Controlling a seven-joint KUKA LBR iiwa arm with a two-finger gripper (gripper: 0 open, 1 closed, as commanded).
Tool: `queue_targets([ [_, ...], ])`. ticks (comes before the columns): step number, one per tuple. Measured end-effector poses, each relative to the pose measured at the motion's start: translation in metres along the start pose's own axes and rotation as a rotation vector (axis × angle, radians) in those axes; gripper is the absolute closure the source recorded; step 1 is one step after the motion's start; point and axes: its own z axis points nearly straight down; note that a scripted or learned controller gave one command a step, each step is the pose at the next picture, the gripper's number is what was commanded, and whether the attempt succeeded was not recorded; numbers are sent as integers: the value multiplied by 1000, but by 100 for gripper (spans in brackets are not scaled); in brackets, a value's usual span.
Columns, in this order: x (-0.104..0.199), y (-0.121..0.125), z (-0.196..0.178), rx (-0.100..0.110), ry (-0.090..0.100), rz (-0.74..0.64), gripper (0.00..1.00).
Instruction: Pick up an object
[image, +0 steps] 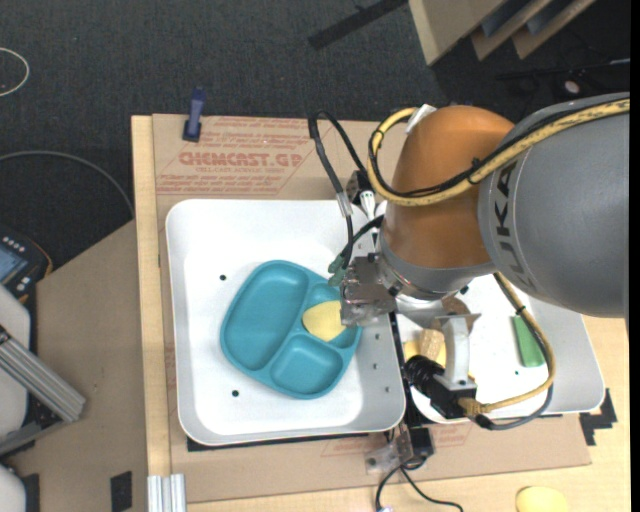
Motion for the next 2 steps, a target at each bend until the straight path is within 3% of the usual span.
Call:
queue_targets([
  [1,-18,21,-120,-26,1,7,100],
  [2,-16,19,-124,-15,-1,6,100],
])
